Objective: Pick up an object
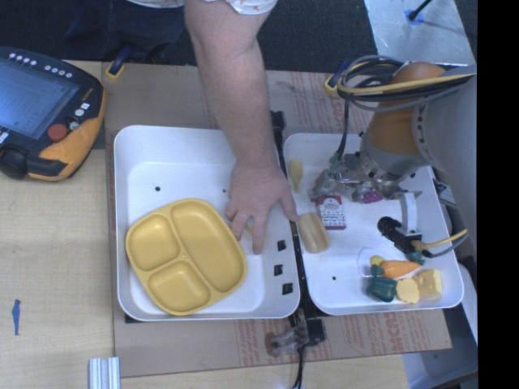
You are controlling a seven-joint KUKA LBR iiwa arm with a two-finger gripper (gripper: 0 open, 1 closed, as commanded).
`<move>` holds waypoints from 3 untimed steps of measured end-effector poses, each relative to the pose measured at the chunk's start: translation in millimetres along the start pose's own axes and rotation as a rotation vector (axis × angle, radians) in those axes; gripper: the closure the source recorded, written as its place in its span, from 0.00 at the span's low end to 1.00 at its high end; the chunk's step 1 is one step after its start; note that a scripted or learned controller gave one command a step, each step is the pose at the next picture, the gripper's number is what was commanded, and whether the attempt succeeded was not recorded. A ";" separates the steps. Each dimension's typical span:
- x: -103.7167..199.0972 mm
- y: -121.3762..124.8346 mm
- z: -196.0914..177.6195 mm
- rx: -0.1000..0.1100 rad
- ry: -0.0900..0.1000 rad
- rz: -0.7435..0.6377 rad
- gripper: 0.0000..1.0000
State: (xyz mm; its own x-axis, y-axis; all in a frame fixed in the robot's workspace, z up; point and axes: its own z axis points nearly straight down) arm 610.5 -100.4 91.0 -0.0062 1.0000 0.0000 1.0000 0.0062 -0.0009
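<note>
My gripper [339,186] hangs low over the upper left part of the right bin [340,297], under the grey arm with its orange band [396,130]. Just below it lies a small red and white packet [330,215]. A tan bread roll [313,232] rests by the bin's left wall. A pale yellow piece [295,173] lies to the gripper's left, and a purple item [370,194] to its right. In the bin's lower right corner sit a carrot [397,269], a green piece [379,289] and a yellow cheese wedge [423,285].
A person's arm reaches from the top into the left bin [146,148], the hand [258,205] touching a yellow divided plate [185,255]. A teach pendant [45,112] lies at the far left. Yellow and black cables [365,75] loop above the arm.
</note>
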 end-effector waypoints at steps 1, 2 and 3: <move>6.6 -87.4 0.3 0.011 0.002 0.003 0.00; -21.6 -43.1 -17.8 -0.003 -0.002 0.002 0.00; -3.9 36.2 -36.1 -0.007 -0.001 -0.002 0.00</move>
State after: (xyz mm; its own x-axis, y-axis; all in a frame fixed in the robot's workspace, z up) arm 646.8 -104.1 127.0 -0.0078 1.0000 -0.0008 1.0000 0.0078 0.0062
